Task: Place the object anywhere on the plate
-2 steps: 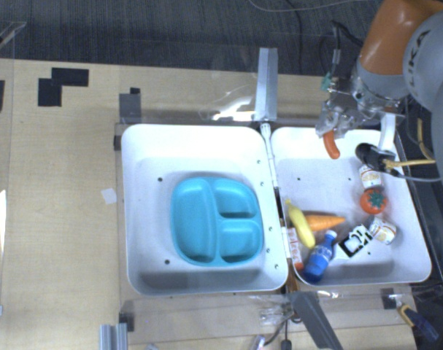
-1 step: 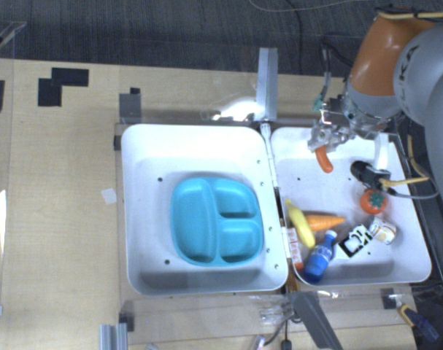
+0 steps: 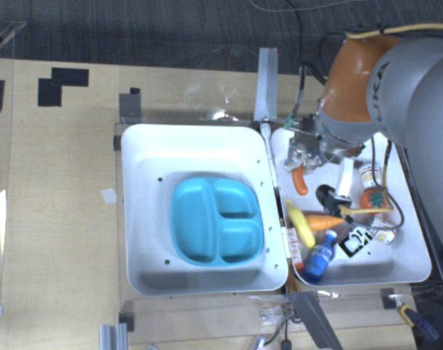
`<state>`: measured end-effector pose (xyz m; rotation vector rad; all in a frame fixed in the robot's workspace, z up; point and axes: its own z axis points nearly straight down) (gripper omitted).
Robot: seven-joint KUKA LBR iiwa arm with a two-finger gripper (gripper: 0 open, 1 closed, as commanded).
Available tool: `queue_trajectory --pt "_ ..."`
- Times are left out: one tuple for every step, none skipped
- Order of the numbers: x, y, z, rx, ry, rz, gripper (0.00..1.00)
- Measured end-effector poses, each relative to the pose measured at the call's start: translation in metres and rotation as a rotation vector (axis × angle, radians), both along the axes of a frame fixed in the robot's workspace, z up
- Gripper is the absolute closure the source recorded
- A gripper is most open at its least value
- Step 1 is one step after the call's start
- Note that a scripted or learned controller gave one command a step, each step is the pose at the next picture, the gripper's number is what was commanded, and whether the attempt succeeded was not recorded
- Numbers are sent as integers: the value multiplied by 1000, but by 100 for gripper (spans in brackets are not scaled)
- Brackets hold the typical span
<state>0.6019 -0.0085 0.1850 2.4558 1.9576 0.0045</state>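
Watching the feed now: the grey arm with its orange band (image 3: pixel 352 79) is reaching in, and the gripper (image 3: pixel 303 157) sits low over the far left corner of the white right-hand bin (image 3: pixel 411 265). I can't tell from this angle whether the gripper is open or closed. The small orange oblong piece (image 3: pixel 300 181) lies directly below the gripper in the view, its upper end right at the gripper's tip; whether it's touching or just beside it, I can't say, and I don't see it clamped. Further below the gripper there's a yellow plastic banana (image 3: pixel 302 226) with an orange toy carrot (image 3: pixel 325 222) lying against it, and lower still a blue plastic bottle (image 3: pixel 320 259) tilted at the bin's near edge. A black-and-white block (image 3: pixel 356 240) rests below and to the right of the gripper, near the carrot's tip. The blue plastic plate with three compartments (image 3: pixel 199 224) is well apart from the gripper, down and to its left, lying flat in the middle of the white left-hand bin (image 3: pixel 155 159). The orange piece is in the right-hand bin, with the wall between the bins separating it from the plate.
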Motion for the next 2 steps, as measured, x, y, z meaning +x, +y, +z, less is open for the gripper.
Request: queue_trajectory --pt "-33 54 0 -1 0 302 100" --pt "-33 54 0 -1 -1 301 0"
